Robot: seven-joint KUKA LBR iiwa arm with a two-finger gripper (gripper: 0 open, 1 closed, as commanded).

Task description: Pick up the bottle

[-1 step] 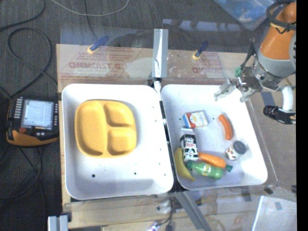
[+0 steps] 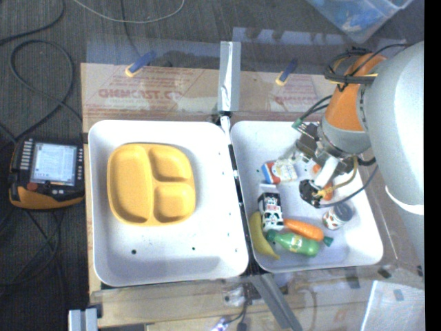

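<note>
One gripper [image 2: 315, 188] hangs low in the right bin [image 2: 365, 254]; whether it grips anything, I can't tell. At its seven o'clock, near the front wall, the green bottle [image 2: 295, 243] lies beside a carrot [image 2: 303, 228] and banana [image 2: 261, 235].

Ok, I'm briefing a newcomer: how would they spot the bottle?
Look in the right white bin, at its near edge. The green bottle lies on its side there, between the yellow banana and the orange carrot; it is the bin's one green thing.
</note>
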